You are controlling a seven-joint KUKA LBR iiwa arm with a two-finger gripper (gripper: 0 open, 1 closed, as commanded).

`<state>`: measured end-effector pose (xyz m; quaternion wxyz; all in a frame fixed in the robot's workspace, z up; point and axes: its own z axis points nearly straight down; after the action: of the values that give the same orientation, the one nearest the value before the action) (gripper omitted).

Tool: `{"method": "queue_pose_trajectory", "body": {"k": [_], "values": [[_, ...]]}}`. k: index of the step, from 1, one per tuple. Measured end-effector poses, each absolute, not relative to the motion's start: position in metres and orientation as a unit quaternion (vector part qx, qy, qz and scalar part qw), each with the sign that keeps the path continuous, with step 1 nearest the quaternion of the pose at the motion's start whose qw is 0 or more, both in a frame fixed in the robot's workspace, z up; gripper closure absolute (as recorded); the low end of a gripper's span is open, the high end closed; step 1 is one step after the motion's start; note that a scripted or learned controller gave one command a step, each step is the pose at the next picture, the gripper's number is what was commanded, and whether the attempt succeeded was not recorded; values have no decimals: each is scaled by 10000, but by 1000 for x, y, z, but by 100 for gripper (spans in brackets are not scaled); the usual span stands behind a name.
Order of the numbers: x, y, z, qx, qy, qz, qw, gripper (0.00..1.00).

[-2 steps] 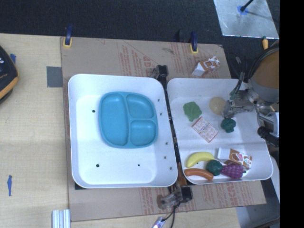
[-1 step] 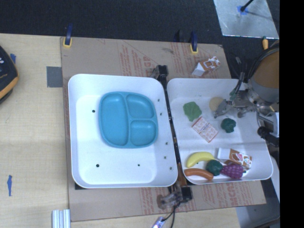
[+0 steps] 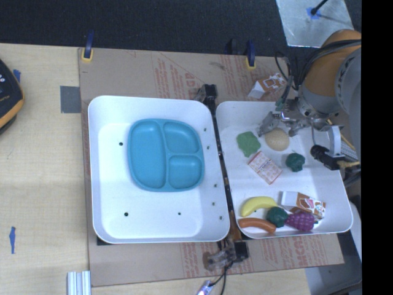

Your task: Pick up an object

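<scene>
My gripper [image 3: 280,125] hangs over the far part of the right bin [image 3: 228,165], open, with nothing between its fingers. A beige round object [image 3: 277,141] lies just under and in front of the fingertips. To its left lies a light green leafy piece [image 3: 248,143]. A dark green broccoli [image 3: 295,161] and a pink-and-white packet [image 3: 264,166] sit nearer the middle. Along the bin's near edge lie a banana [image 3: 258,204], a hot dog [image 3: 258,225], a dark green item [image 3: 277,216], purple grapes [image 3: 301,220] and a white-and-orange box [image 3: 302,201].
The left bin [image 3: 104,183] holds a blue divided plate [image 3: 166,154]. A small snack packet [image 3: 268,86] lies on the cardboard beyond the right bin. The arm's grey and orange body [image 3: 334,72] looms over the bin's far right corner.
</scene>
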<state>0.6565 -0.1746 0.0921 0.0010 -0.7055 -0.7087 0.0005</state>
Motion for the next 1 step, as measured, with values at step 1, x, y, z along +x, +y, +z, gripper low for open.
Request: {"method": "queue_pose_trajectory", "body": {"k": [1], "values": [[634,-212,138,-7062,-7081,3,-4,0]]}}
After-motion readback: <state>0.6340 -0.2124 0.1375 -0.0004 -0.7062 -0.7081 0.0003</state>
